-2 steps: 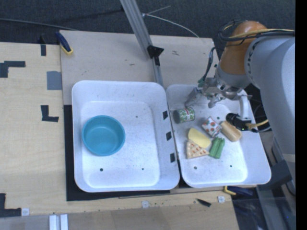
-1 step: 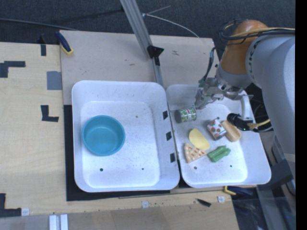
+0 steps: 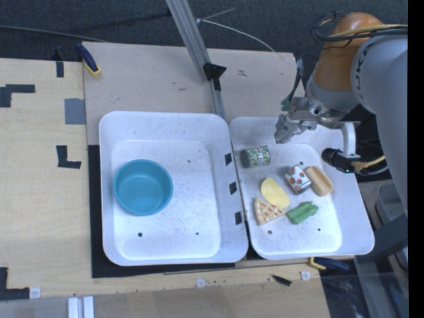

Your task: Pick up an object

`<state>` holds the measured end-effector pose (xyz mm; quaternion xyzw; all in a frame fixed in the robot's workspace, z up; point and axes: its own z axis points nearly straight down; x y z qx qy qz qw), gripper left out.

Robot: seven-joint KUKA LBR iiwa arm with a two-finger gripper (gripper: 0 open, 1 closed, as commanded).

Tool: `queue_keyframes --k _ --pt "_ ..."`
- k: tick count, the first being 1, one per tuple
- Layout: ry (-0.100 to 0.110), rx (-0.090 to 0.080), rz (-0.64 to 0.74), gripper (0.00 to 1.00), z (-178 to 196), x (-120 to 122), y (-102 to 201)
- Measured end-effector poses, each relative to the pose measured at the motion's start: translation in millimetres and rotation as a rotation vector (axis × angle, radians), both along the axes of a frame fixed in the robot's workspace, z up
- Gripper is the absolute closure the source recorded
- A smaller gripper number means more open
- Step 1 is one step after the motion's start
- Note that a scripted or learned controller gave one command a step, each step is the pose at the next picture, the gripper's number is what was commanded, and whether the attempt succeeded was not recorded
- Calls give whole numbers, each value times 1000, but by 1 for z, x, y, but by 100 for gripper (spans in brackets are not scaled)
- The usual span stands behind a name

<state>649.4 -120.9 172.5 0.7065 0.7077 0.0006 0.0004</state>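
My gripper [image 3: 283, 132] hangs over the back of the right bin [image 3: 344, 240], with nothing seen between its fingers. Just below and left of it lies a small green can [image 3: 256, 156] on its side. Further forward in the same bin are a yellow lemon-like piece [image 3: 274, 191], a pizza slice [image 3: 267, 211], a green vegetable [image 3: 302, 212], a red and white block [image 3: 298, 179] and a tan bread roll [image 3: 319, 180]. The left bin [image 3: 192, 138] holds a blue bowl [image 3: 143, 187].
A grey metal pole [image 3: 192, 38] slants across the bench behind the bins and ends at a black clamp [image 3: 213, 71]. The wooden bench top [image 3: 40, 177] lies to the left, with black tape marks on it.
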Motion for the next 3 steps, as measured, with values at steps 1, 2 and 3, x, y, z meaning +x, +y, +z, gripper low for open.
queue_keyframes --k 1,2,3 --pt "1 0 -1 100 43 -3 -5" --pt "-2 -1 0 100 95 -2 -4" --pt "4 -1 2 100 77 -12 43"
